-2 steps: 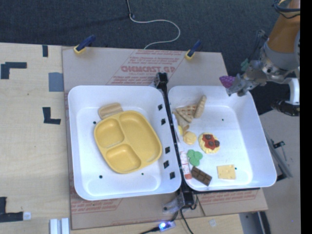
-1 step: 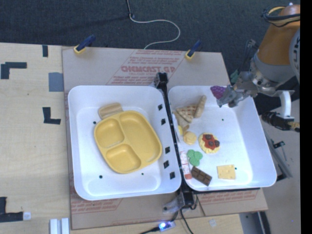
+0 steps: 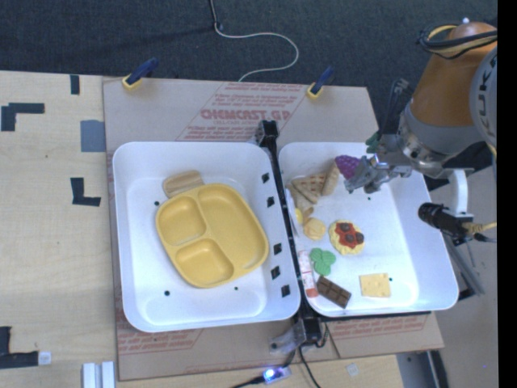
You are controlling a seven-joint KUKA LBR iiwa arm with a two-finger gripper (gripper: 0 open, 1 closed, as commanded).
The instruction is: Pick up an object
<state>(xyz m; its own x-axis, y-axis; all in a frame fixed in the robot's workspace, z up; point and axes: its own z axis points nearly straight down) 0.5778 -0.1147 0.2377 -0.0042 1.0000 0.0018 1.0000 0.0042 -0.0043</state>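
On the left of the tabletop [image 3: 48, 217], dark tape marks lie on the pale wood, and a cardboard sheet [image 3: 234, 111] with red printing sits under 2 shallow white bins, held at its far edge by 2 blue and yellow clamps.

The left bin [image 3: 133, 168] holds a yellow plate [image 3: 212, 234] with 3 compartments, lying flat and turned at a slant. A tan bread-like piece [image 3: 182, 183] lies just beside the plate's far left corner, touching or nearly touching its rim.

A row of black clips runs along the seam between the bins.

The right bin [image 3: 420, 257] carries a scatter of toy food. Near its far left side lies a toasted sandwich wedge [image 3: 315, 186], with a small yellow piece [image 3: 314, 229] just below it. Toward the near edge sit a green leafy piece [image 3: 322, 259], a red and white stick [image 3: 306, 270] against the left wall, and a brown chocolate bar [image 3: 332, 291]. A small round pizza [image 3: 346, 237] with red topping lies in the middle, and a yellow cheese square [image 3: 374, 284] rests near the front right.

A purple grape cluster [image 3: 348, 166] lies at the far side of the bin, just left of the claw [image 3: 365, 178]. The claw hangs low over the bin, close beside the grapes; whether it is released or clenched cannot be told. Nothing is seen between its fingers. The grey arm [image 3: 452, 79] with its orange band reaches in from the right.
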